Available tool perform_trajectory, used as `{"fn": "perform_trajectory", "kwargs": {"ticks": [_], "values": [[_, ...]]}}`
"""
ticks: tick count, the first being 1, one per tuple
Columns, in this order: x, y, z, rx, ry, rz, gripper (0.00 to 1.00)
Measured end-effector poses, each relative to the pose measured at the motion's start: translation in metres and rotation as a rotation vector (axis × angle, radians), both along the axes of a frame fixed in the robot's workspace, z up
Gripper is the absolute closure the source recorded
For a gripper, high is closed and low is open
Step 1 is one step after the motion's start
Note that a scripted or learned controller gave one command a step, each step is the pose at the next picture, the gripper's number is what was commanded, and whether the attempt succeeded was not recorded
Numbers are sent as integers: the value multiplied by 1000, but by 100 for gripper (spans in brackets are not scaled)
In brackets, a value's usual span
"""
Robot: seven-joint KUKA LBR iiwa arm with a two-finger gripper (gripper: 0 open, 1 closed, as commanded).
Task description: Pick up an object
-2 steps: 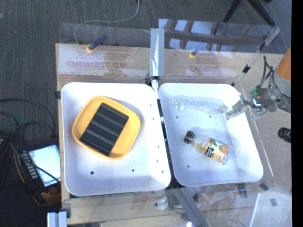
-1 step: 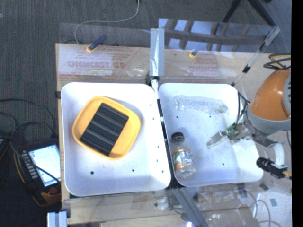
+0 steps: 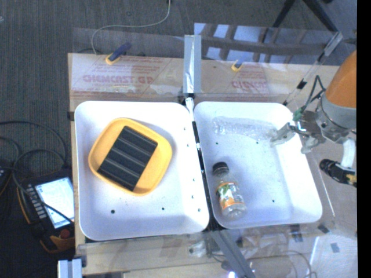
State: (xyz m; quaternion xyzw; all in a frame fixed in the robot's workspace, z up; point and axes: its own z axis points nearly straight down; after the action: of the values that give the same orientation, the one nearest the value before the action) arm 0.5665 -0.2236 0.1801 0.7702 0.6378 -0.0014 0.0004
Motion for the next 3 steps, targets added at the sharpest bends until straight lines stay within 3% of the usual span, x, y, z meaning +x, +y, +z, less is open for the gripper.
{"fn": "perform_trajectory", "kwargs": {"ticks": [1, 2, 3], "values": [[-35, 90, -82, 5, 2, 137, 0], [-67, 117, -87, -18, -27, 341, 0], [16, 110, -89, -1, -15, -12, 0]]}}
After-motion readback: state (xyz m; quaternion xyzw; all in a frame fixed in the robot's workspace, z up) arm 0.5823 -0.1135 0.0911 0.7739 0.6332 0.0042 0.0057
